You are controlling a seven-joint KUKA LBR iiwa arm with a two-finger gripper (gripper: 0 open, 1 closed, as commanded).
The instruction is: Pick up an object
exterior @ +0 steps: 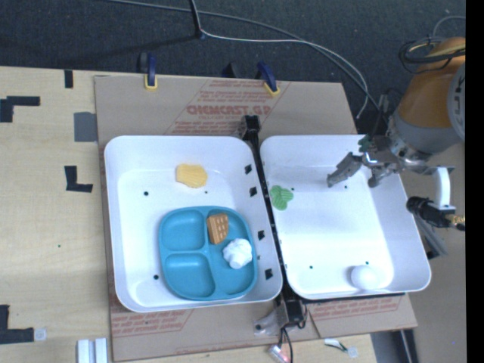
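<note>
My gripper [355, 172] hangs over the upper right part of the right bin [393, 225], fingers spread open with nothing between them. A small green object [281, 197] lies at the right bin's left edge, well left of the gripper. A white ball [367, 277] rests near that bin's front right corner. In the left bin [121, 203] sits a blue divided tray [189, 267] holding a waffle-like brown piece [218, 228] and a white lump [238, 253]. A yellow piece [192, 175] lies on the left bin's floor behind the tray.
A black divider clip strip [261, 203] runs between the two bins. Both bins stand on a cardboard sheet [219, 104] clamped at the back by blue and yellow clamps [151, 72]. Cables [227, 29] trail across the dark floor behind.
</note>
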